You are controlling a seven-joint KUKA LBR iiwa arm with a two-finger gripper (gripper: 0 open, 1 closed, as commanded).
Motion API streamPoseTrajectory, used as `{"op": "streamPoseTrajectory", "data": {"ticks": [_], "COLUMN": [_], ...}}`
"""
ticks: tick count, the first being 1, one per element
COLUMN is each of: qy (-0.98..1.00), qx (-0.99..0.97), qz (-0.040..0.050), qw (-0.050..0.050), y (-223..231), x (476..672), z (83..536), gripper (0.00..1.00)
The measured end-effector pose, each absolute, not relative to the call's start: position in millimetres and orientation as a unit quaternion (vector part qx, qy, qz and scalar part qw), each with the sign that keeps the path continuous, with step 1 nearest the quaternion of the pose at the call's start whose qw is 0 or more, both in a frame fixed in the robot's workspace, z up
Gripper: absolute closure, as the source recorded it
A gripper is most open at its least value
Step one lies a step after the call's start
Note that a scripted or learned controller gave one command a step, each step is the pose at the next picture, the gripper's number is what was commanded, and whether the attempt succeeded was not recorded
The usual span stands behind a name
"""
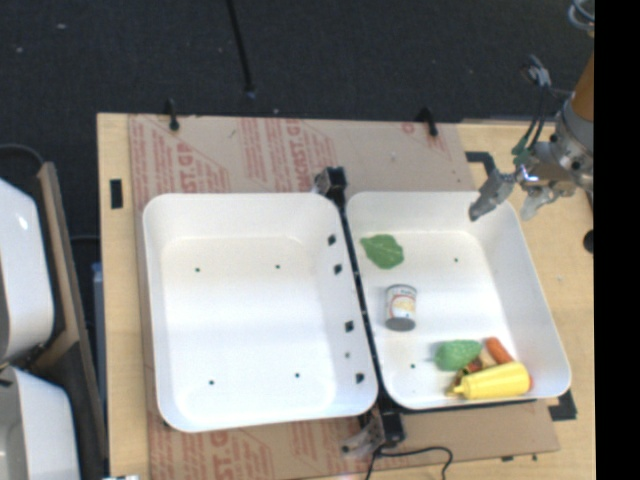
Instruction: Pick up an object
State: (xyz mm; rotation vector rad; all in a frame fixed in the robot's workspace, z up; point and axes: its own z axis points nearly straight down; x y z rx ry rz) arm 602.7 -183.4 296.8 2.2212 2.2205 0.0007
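Note:
The right bin (530,298) holds several small objects. A green leafy piece (383,251) lies near its upper left. A small grey-and-white can (401,307) stands in the middle. At the lower right lie a second green piece (457,354), an orange carrot-like piece (497,349) and a yellow bottle (492,381). My gripper (508,202) hangs over the bin's upper right corner, well apart from all of them. Its two fingers (486,200) are spread, so it is open, with nothing between them.
The left bin (160,268) sits beside the right one, with a black divider with clips (350,298) between them. Both rest on a cardboard sheet (240,153) on the bench. White equipment (25,298) stands at the far left.

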Motion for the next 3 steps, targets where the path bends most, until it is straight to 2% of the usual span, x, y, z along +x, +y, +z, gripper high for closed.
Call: {"op": "streamPoseTrajectory", "data": {"ticks": [1, 2, 3], "qy": [0.708, 0.708, 0.707], "qx": [0.706, 0.706, 0.708], "qz": [-0.0034, -0.0008, 0.0007], "qw": [-0.005, -0.002, 0.001], "y": [-138.6, -93.4, -96.3], "x": [652.9, 645.4, 646.8], "z": [141.7, 98.4, 111.9], "gripper": [0.00, 0.00, 1.00]}}
